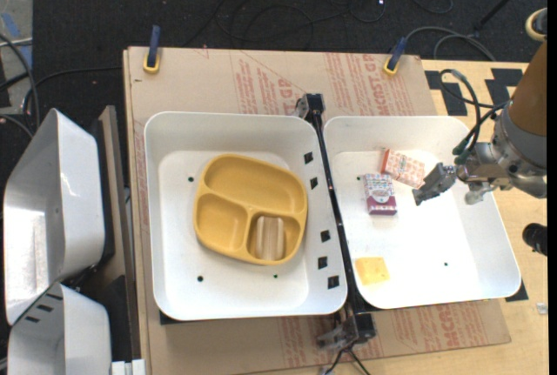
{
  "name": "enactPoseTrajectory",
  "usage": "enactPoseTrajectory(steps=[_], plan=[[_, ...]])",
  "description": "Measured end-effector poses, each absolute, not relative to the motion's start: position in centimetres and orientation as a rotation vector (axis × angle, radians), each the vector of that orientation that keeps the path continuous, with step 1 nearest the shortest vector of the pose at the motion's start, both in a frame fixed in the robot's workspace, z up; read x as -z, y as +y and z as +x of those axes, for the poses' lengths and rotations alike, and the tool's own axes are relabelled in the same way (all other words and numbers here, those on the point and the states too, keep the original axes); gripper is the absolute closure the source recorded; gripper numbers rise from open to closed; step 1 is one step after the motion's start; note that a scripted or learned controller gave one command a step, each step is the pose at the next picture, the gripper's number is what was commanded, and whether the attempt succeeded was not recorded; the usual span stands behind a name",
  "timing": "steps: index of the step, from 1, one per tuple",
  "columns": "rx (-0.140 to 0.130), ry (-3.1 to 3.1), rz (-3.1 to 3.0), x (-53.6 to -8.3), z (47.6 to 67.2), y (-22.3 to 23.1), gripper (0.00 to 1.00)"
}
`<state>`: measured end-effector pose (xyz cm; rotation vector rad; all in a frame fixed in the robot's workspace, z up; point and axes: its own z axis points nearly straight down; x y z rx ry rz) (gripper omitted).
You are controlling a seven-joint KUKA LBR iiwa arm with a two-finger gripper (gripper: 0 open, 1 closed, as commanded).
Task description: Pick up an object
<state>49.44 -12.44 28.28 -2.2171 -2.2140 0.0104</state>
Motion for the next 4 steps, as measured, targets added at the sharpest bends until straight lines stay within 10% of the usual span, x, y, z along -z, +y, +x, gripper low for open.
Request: enactPoseTrajectory(steps=[4], plan=[[-0.004, -2.216, -2.219, -12.8, 49.0, -10.4, 0.0]])
